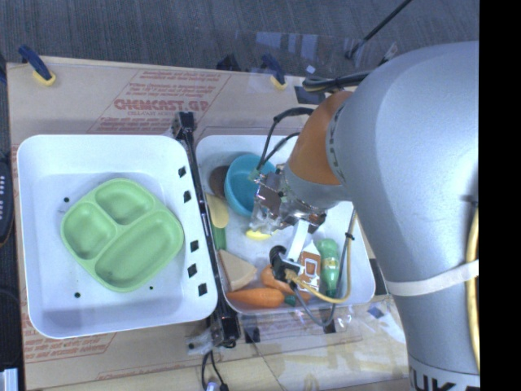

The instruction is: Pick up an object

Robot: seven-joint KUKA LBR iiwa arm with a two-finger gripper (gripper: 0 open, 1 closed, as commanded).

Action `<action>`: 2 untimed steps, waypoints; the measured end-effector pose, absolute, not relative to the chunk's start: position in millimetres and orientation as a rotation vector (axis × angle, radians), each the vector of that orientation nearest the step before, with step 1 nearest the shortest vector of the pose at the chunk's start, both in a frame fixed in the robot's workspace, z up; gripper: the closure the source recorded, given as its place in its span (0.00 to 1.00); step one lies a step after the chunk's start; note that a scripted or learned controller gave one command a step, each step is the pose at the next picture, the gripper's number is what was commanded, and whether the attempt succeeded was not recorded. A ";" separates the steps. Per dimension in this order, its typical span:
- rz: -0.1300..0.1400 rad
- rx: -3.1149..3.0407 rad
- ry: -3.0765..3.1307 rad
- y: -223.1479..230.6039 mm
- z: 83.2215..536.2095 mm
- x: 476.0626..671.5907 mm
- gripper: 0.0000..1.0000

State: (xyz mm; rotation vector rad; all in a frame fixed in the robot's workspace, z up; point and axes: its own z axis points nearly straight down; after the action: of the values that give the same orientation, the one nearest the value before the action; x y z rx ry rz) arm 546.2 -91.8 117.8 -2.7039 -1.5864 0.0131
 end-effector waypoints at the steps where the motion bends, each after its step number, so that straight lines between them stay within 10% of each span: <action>1: 0.013 -2.829 -1.353 -93.5 160.5 529.3 1.00; 2: 0.020 -2.811 -1.371 -92.1 169.2 529.5 1.00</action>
State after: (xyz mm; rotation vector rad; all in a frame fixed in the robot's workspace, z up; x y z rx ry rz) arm 529.5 -92.1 169.2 -2.8115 -1.3705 0.0198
